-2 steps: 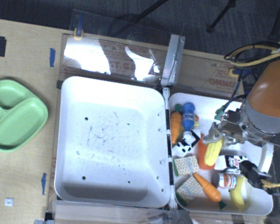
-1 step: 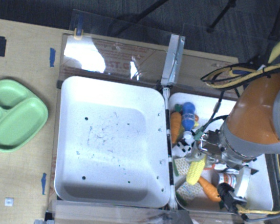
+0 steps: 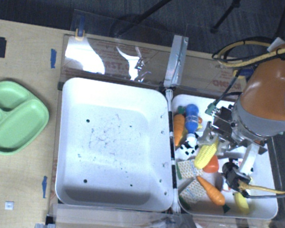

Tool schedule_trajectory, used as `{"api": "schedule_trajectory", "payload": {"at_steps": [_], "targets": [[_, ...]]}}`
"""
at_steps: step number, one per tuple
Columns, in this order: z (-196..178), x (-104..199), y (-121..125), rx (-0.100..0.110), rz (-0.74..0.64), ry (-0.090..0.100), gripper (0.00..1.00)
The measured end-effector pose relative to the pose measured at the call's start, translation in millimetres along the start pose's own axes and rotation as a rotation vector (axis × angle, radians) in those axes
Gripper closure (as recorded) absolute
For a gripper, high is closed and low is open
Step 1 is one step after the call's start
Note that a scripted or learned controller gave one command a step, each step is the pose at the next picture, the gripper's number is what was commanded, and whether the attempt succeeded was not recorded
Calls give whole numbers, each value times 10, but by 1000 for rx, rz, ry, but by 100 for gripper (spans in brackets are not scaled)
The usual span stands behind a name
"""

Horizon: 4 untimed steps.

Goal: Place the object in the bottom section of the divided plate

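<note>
bins: two white, left bin [image 3: 112, 143], right bin [image 3: 263, 209]
plate [image 3: 9, 117]: one, green, three sections, on bench left of bins
carrots: two, orange, carrot [image 3: 178, 127] by divider, second carrot [image 3: 210, 190] lower
corn [image 3: 206, 153]: one, yellow, in right bin, under gripper [image 3: 216, 147]
gripper state: cannot tell
blue toy [image 3: 191, 111]: one
cow toy [image 3: 188, 146]: one, black-white

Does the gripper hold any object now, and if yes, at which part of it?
It cannot be told. The gripper hangs over the right bin, close above the corn cob.
</note>
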<state>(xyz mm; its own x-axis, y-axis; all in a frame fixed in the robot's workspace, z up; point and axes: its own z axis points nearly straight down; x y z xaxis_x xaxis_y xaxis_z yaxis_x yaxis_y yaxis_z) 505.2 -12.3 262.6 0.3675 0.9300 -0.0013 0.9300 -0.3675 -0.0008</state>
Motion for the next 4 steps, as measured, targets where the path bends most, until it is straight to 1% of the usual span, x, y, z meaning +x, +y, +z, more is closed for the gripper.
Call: {"api": "schedule_trajectory", "payload": {"at_steps": [1,2,3,4], "targets": [[-166,195,-353,3,32,0,100],[-24,258,-382,5,300,-1,100],[-88,40,-289,1,709,-1,100],[105,619,-526,5,678,-2,100]]}}
